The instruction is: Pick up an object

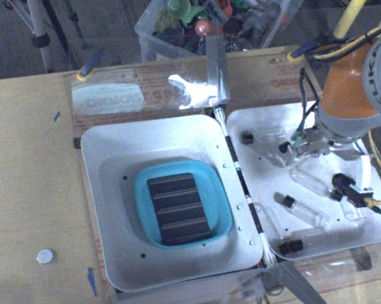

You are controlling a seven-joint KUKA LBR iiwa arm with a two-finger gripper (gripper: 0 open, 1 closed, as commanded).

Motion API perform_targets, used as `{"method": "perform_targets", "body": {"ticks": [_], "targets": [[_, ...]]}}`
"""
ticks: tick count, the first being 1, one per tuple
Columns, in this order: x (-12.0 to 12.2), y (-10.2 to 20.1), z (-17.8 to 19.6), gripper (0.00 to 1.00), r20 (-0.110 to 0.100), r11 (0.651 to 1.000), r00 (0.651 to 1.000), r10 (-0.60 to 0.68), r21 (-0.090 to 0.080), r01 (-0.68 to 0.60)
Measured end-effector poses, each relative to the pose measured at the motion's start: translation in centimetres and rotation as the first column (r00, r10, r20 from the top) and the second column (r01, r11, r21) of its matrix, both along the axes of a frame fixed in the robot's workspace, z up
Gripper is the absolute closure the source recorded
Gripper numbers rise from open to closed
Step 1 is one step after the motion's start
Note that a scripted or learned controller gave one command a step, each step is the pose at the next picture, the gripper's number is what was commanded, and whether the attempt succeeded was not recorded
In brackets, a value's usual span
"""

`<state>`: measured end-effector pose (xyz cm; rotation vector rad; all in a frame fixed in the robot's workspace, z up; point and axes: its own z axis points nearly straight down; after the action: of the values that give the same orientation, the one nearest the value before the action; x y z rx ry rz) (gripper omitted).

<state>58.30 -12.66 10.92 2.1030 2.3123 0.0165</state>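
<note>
In the left bin (103, 153) lies a light blue tray (214, 193) with a dark ribbed insert. The right bin (260, 120) holds several clear tubes with black caps: one (298, 208) lies slantwise in the middle, another (293, 246) along the front wall, and a small black piece (247, 137) sits near the back left corner. My gripper (299, 147) hangs low over the back half of the right bin, beside clear pieces (275, 151). Nothing can be made out in its grasp.
The grey arm with its orange band (351, 90) enters from the right over the right bin. A clear box of colourful toys (226, 2) stands behind the bins. A small round disc (45, 257) lies on the bench at the left.
</note>
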Motion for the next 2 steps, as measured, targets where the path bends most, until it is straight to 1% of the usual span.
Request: {"method": "perform_targets", "body": {"ticks": [1, 2], "targets": [[0.0, 0.0, 0.0, 0.0, 0.0, 1.0, 1.0, 0.0, 0.0, 0.0], [5.1, 2.2, -2.2, 0.0, -0.014, 1.0, 0.999, -0.031, 0.001, 0.031]]}}
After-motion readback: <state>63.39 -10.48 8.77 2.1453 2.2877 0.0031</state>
